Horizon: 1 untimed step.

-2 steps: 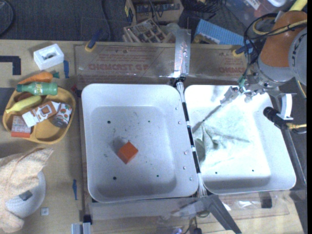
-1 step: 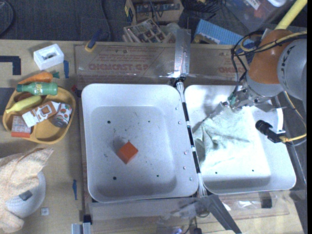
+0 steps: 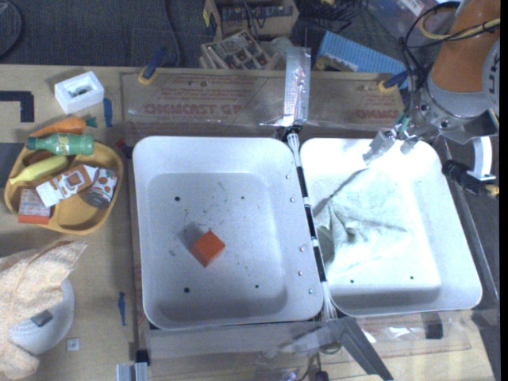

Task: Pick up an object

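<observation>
A pale greenish-white cloth [image 3: 357, 228] lies crumpled in the right bin [image 3: 460, 284]. One corner of it is drawn up in a taut ridge toward the bin's far edge. My gripper [image 3: 379, 149] hangs over the far part of the right bin, shut on the raised tip of that cloth. The grey arm with its orange band [image 3: 464, 54] reaches in from the upper right. An orange block [image 3: 209, 248] rests on the floor of the left bin [image 3: 159, 292], next to a small grey piece [image 3: 191, 234].
A yellow bowl [image 3: 75, 221] of toy food and packets sits left of the bins. Below it are a beige cloth [image 3: 36, 268] and a white box [image 3: 79, 91] farther back. Cables and boxes crowd the bench's far side.
</observation>
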Tool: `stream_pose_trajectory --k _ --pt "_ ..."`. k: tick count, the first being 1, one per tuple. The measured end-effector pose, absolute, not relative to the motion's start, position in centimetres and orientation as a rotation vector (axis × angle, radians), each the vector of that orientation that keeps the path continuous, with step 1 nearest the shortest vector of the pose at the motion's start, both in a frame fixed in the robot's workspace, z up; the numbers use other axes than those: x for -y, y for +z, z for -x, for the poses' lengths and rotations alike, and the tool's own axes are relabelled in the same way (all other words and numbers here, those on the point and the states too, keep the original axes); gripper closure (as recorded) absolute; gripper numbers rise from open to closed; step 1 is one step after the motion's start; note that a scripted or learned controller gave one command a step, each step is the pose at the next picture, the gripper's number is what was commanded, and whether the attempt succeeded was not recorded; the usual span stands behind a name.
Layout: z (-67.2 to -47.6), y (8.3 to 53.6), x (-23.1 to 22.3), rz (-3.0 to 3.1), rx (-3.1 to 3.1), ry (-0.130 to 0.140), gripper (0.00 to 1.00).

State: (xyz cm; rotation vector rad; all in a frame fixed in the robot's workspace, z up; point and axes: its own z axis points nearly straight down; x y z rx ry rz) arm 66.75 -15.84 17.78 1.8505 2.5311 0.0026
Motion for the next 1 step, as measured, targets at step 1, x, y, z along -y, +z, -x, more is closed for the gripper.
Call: stream_pose_trajectory --k 1 --pt "-63.99 11.55 15.52 -1.994 -2.427 0.001 0.00"
